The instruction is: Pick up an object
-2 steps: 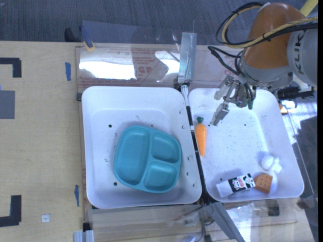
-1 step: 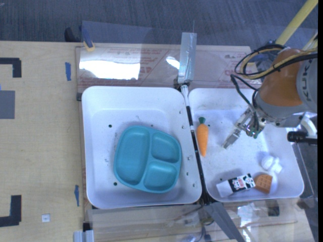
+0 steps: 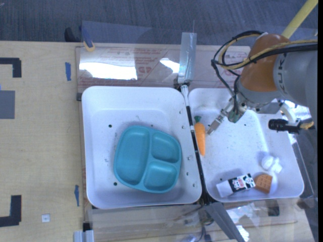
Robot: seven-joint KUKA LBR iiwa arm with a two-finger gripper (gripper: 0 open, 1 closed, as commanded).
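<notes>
Beside the carrot (image 3: 200,137), gripper (image 3: 218,123) hovering, closure unclear, no legible labels.

In the right bin (image 3: 282,185), the middle of the floor is bare and gives the most room to pass. The carrot (image 3: 200,137) lies along the left wall, close beside the divider (image 3: 194,135), so there is little space on that side. Near the front wall a small black-and-white carton (image 3: 236,184) and a brown biscuit-like piece (image 3: 263,182) lie just beside each other, and a white lump (image 3: 270,162) sits near the right wall. The gripper (image 3: 218,123) and arm (image 3: 272,74) cover the back part. In the left bin (image 3: 96,135), the teal divided plate (image 3: 147,158) takes most of the floor; only narrow strips along the walls stay free
</notes>
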